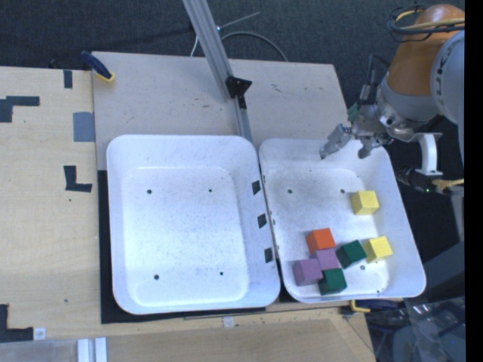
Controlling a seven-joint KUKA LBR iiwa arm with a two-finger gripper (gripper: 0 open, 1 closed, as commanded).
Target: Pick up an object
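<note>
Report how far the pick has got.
Done: nothing lifted. The blocks all lie in the right bin: a lone yellow block, and a cluster of orange, purple, two green and another yellow.
In hand: the gripper sits open over the bin's far edge, with no block between its fingers.
Left: move over a block, descend, close, lift.

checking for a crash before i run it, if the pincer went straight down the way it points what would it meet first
Most likely bare floor of the right bin near its far rim. The pincer, fingers apart and holding nothing, hangs over that corner, and the nearest block, a yellow cube, sits off to the side. Depth is hard to judge from this slant.
</note>
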